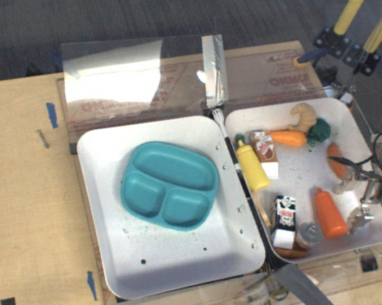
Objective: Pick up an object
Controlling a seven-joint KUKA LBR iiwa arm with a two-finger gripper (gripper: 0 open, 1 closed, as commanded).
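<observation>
Left bin (pixel 108 219): it carries a teal divided plate (pixel 170 184) near its middle, lying flat. Nothing of mine is over here.

Divider side of right bin (pixel 376 230): a yellow bottle (pixel 252 166) lies lengthwise just beside the wall between the bins. Below it a small black-and-white carton (pixel 284 216) stands near the front edge, close beside a grey can (pixel 307 233).

Middle of right bin: an orange bottle (pixel 329 213) with a red cap lies tilted, near the can. Up at the back a toy carrot (pixel 296 137) rests beside a brown-and-white packet (pixel 264 145), with a tan figure (pixel 304 116) just behind it.

My claw (pixel 367 193): it sits low at the right side of the right bin, just right of the orange bottle. I see metal parts and cables, but I cannot tell how the grip stands. I see no object in it.

Done so far: as I judge it, nothing is lifted; every object lies on the bin floor.

Left to do: close on one object, likely the orange bottle since it is nearest, and raise it clear.

Risk: the can and carton crowd that bottle's left side.
</observation>
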